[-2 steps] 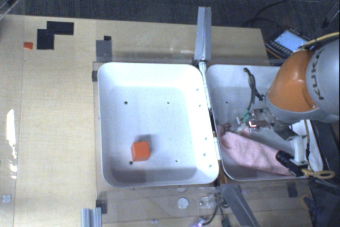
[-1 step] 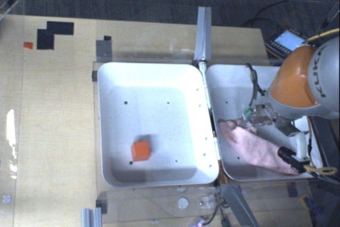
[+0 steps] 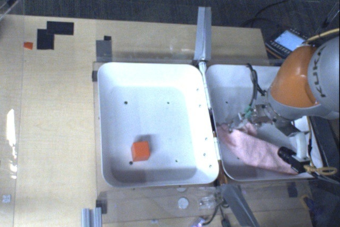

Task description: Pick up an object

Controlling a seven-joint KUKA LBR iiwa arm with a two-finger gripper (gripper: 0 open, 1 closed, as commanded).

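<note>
A grey KUKA arm [image 3: 305, 82] with an orange band reached in from the right and hung low over the right-hand bin [image 3: 228, 80], its gripper [image 3: 249, 116] poised just above the upper-left edge of a pink cloth [image 3: 255, 150] that lay crumpled across the bin's lower half. How the gripper was set could not be told from this angle, since the wrist hardware and cabling crowded the tool, and nothing could be seen lifted clear of the bin floor. In the left-hand bin [image 3: 149, 74], well apart from the arm, a small orange block [image 3: 141, 151] sat alone near the lower-left corner. If the cloth was the target, the risks looked plain enough: soft fabric could slip out of a pinch taken only at its edge, or drag and bunch rather than rise, and a descent too close to the divider between the bins could catch the rim. The loose cable [image 3: 249, 82] trailing beside the tool might also snag on the cloth.
</note>
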